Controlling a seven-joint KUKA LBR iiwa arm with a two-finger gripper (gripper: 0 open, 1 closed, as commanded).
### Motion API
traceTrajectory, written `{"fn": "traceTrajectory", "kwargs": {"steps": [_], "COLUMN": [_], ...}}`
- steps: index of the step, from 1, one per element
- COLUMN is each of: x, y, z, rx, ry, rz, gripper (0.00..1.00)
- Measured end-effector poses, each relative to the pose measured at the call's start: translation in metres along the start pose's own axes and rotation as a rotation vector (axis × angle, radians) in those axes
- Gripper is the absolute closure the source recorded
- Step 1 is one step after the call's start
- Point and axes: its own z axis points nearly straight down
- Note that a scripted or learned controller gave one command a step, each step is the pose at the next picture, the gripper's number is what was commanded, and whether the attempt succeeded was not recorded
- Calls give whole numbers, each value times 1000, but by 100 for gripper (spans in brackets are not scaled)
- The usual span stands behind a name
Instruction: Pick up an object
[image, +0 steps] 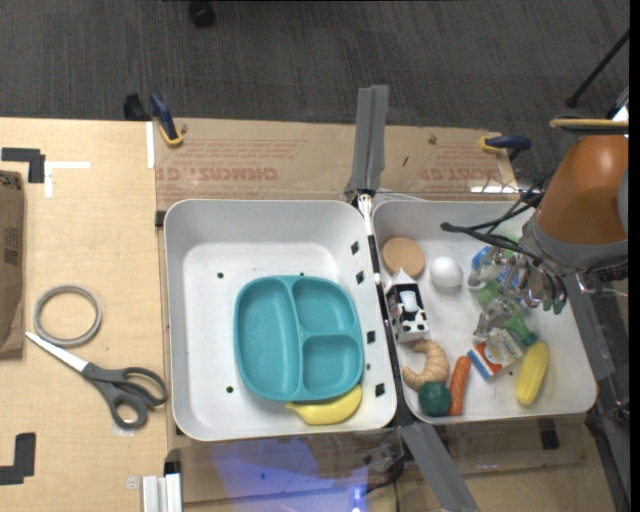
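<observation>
Tool (508, 290) hung over the right bin (575, 405); corn cob (531, 372) lay just below-right of it, long axis near vertical. Couldn't tell the tool's opening or any hold.

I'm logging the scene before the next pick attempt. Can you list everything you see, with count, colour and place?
bins: 2, white, side by side on bench
plate: 1, teal, three compartments, left bin
banana: 1, yellow, left bin, partly under plate's near edge
cookie: 1, tan, right bin, far left
ball: 1, white, right of cookie
cow: 1, black-white, right bin's left side
croissant: 1, tan, below cow
carrot: 1, orange, near edge
broccoli: 1, green, near edge
corn: 1, yellow, right bin's near right
scissors: 1, grey, bench left
tape: 1, grey, bench left
clamps: 2, blue, far edge
arm: 1, orange-grey, over right bin
claw: 1, metal, low in right bin
</observation>
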Motion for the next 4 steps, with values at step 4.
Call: {"fn": "traceTrajectory", "kwargs": {"steps": [4], "x": [-33], "y": [63], "z": [-98], "rx": [1], "ry": [0], "rz": [602], "gripper": [100]}}
